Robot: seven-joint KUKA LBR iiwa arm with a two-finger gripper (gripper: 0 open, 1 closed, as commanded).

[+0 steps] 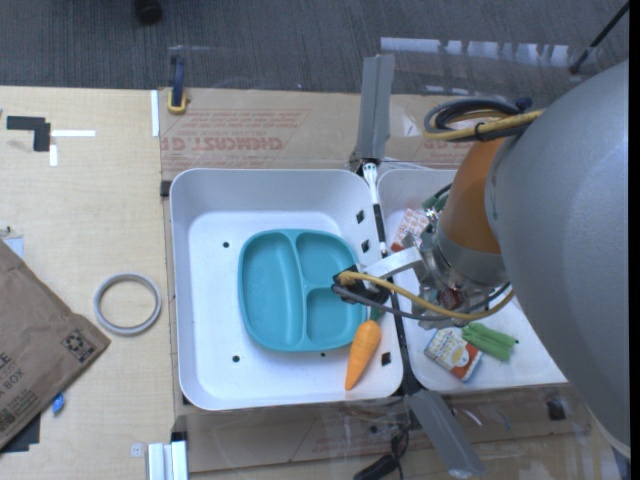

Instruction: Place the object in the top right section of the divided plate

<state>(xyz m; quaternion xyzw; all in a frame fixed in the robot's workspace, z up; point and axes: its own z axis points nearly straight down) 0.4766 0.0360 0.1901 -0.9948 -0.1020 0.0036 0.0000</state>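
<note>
The grey arm (570, 238) takes up most of the right side. It leans over the right bin (535, 368), probably because the loose things to pick up lie there. Its wrist hangs low above that bin, close to the wall between the two bins. The pincer (432, 290) sits under the orange band, behind cables and the wrist's own body, so we cannot tell if it is wide or narrow, or if it carries something.

The desk (80, 218) carries both bins side by side. In the left bin (200, 268) the teal divided plate (290, 288) lies flat near the middle, with one long section on the left and two small ones on the right. This leaves the top right section (322, 256) open to an approach from the arm's side. We see only its teal floor, so we judge that the placing is not yet done.

An orange carrot (362, 353) lies in the left bin, just beside the lower right edge of the plate, outside every section. In the right bin lie a green piece (492, 341) and a small printed carton (450, 353), near each other. Which of these is the object of the task we cannot say; the carrot is the nearest to the plate.
</note>
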